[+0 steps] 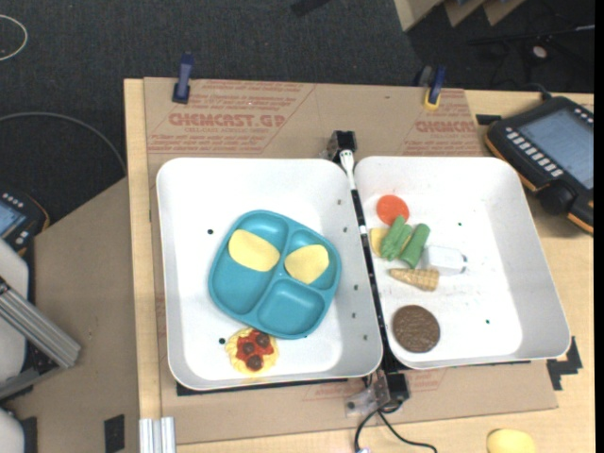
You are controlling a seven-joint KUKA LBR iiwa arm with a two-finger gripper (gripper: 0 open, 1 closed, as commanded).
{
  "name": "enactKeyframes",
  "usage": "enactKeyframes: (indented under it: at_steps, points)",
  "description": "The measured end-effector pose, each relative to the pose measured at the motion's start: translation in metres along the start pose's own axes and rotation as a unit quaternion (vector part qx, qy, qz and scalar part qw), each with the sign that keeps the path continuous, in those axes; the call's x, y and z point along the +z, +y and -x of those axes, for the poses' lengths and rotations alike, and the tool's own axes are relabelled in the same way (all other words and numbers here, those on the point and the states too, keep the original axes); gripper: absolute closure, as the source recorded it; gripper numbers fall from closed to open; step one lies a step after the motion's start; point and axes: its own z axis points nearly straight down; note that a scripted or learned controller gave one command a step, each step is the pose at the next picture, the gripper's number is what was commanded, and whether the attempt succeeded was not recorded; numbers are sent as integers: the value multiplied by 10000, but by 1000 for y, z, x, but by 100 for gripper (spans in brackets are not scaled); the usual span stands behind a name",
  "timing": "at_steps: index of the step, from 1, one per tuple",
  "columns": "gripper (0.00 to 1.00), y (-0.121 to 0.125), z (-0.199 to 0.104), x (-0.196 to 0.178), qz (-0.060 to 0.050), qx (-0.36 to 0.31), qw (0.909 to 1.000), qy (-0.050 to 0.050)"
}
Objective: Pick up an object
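No object is lifted: the loose pieces lie in the two bins, and whether the gripper is open or has hold of anything cannot be told. In the right bin (pixel 500 206) an orange round piece (pixel 393 207) lies at 11 o'clock; touching it at its 6 o'clock are two green pieces (pixel 407 240) side by side, with a small yellow bit (pixel 377 243) at their 9 o'clock and a clear item (pixel 449 258), hard to make out, at their 4 o'clock. A ridged tan cone (pixel 416 277) lies just below the green pieces, and a brown disc (pixel 416 328) sits apart at the bin's 7 o'clock. In the left bin (pixel 184 253) a blue divided plate (pixel 274 295) holds two yellow pieces (pixel 253 250), one in each upper compartment; a small pizza-like piece (pixel 251 350) lies just off the plate's 7 o'clock edge. Both bins rest on a printed cardboard sheet (pixel 283 121), with two blue clamps (pixel 183 78) on its far edge at 11 and 1 o'clock. A dark handheld pendant (pixel 552 149) lies at 2 o'clock off the right bin
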Motion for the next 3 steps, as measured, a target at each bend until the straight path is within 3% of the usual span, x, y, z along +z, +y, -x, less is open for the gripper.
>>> enactKeyframes:
  at_steps: [1,2,3]
  points:
    - [100,0,44,55,6,10,10000,-3]
    - [100,8,43,-60,98,-14,9999,-43]
    - [100,0,28,60,-27,-2,10000,16]
